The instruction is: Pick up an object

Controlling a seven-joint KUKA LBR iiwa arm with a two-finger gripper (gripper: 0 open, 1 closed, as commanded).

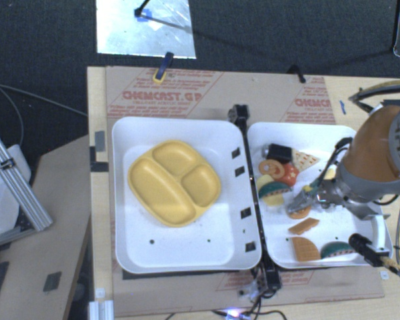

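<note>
Gripper: hanging low in right bin, grip state unclear
Toy food: lying around it
Yellow tray: sitting well left

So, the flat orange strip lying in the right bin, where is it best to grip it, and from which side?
Grip the orange strip across its narrow width, near its middle, coming straight down from above. It lies flat with bare bin floor along both long edges, so the fingers probably fit there. The gripper hovers just above it.
</note>
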